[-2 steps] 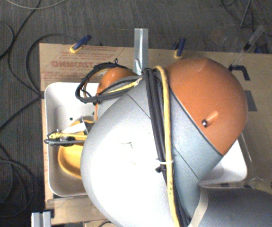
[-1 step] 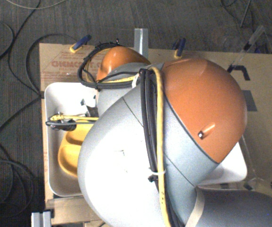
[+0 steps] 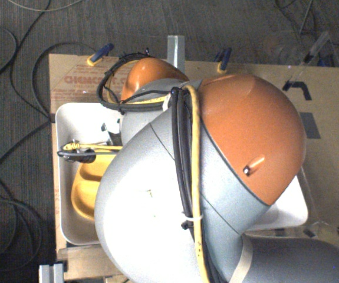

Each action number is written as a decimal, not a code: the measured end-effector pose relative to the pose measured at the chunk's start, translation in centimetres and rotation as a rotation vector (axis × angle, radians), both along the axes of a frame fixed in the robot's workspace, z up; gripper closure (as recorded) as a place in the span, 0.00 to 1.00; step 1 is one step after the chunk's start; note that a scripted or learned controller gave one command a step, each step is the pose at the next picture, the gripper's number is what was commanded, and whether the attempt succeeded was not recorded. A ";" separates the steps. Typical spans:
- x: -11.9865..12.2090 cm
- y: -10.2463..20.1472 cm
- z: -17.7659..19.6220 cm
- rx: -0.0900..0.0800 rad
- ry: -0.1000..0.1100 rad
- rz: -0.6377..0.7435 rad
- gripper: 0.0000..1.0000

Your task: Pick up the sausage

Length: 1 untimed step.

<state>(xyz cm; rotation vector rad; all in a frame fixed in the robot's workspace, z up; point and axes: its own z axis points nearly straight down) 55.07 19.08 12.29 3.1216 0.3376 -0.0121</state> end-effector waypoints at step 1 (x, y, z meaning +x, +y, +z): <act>1.8 1.8 4.5 0.003 0.000 0.102 0.00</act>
